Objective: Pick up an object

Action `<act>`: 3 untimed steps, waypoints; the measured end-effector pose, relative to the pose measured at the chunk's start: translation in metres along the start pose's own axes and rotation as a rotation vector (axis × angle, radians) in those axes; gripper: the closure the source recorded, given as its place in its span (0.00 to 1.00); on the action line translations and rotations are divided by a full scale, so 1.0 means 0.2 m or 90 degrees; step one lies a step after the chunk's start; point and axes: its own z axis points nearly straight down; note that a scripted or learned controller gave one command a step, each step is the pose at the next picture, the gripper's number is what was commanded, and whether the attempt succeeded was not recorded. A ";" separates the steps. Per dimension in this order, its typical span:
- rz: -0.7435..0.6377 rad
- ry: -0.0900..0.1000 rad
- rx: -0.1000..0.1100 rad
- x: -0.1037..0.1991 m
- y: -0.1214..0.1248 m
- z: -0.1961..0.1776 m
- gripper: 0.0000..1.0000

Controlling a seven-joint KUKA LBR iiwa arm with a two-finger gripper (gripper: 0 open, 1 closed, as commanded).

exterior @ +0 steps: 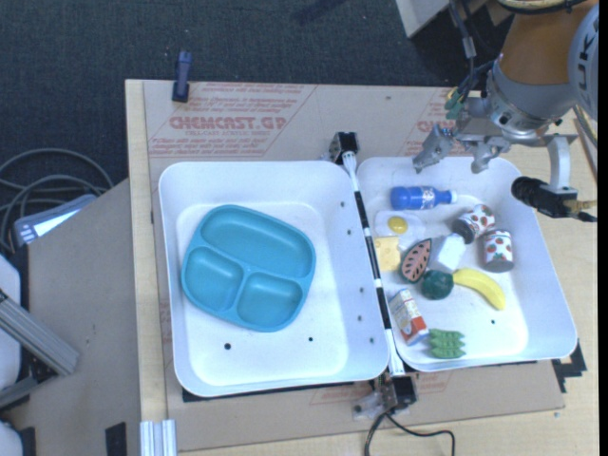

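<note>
My gripper (454,159) hangs over the back edge of the right bin (546,297), its two fingers spread apart with nothing between them. Just below it lies a blue bottle (419,198) on its side. Further down the bin hold a yellow banana (480,287), a watermelon slice (415,259), a dark green ball (437,284), a yellow cheese square (386,253), a small yellow round piece (397,224), two strawberry-patterned cups (496,248), a red and white can (409,315) and a green toy (446,343).
The left bin (190,345) holds a blue divided plate (249,267). A black divider clip (343,144) sits between the bins at the back. Cables (38,174) lie left of the bench.
</note>
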 end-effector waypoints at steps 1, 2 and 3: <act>0.000 -0.001 0.001 -0.35 -0.02 0.35 0.00; 0.000 -0.001 -0.002 -0.45 -0.09 0.70 0.00; 0.000 0.002 0.001 -0.60 -0.41 0.77 0.00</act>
